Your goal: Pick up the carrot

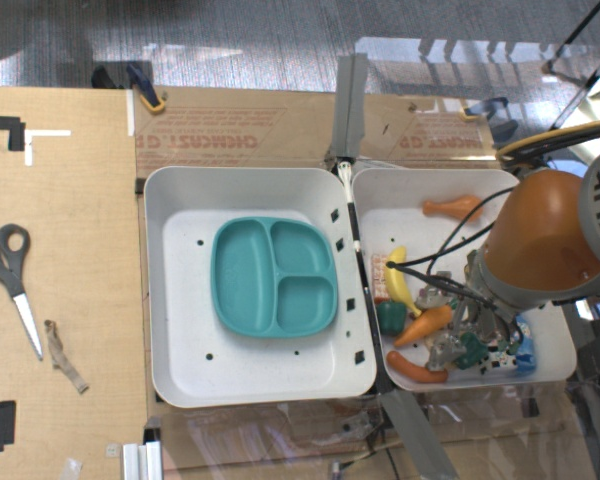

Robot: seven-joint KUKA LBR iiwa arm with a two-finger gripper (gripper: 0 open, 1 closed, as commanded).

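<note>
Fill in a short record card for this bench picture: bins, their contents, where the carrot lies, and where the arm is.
left bin: holds a teal divided plate
right bin: holds toy foods
carrot: right bin, beside a banana
other items: orange-red piece near front edge; orange piece near back
gripper: low over the right bin, next to the carrot
bench, left: scissors

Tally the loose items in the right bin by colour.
Orange: 3 – drumstick, carrot, sausage
Yellow: 1 – banana
Green: 1 – block
Total: 5 that I can make out; the arm hides part of the bin.
</note>
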